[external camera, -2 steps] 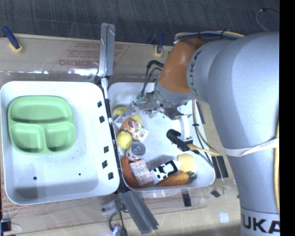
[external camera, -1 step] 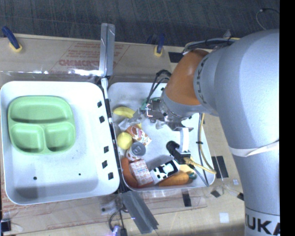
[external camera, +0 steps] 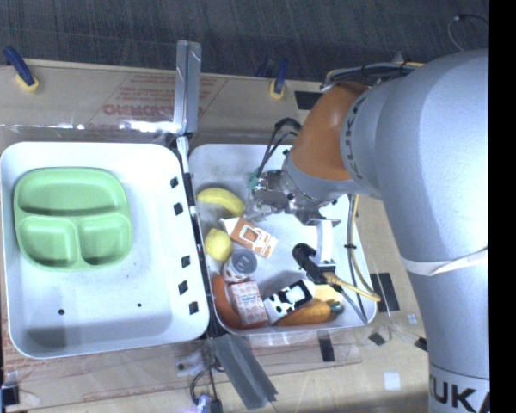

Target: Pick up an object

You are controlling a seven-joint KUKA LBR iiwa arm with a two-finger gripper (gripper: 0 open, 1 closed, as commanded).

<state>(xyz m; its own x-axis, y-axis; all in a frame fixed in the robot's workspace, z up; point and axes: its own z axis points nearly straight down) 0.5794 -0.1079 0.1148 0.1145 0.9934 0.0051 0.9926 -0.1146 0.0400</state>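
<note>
The right bin [external camera: 213, 157] holds a heap of small things. A yellow banana [external camera: 220, 200] lies at its left, with a yellow lemon [external camera: 218, 244] below it. An orange-and-white carton [external camera: 253, 237] sits in the middle, and a small can [external camera: 239, 265] stands just under it. Along the near wall lie a red-and-white packet [external camera: 245, 301], a black-and-white item [external camera: 291, 297] and a carrot [external camera: 306, 314]. My gripper [external camera: 265, 198] hangs low in the bin, just right of the banana and just above the carton. Nothing is visibly held in it.
The left bin [external camera: 86, 317] contains a green divided tray [external camera: 71, 218] in its far half. A metal divider [external camera: 187, 84] rises between the bins. The grey arm covers the right bin's right side and the bench beyond it.
</note>
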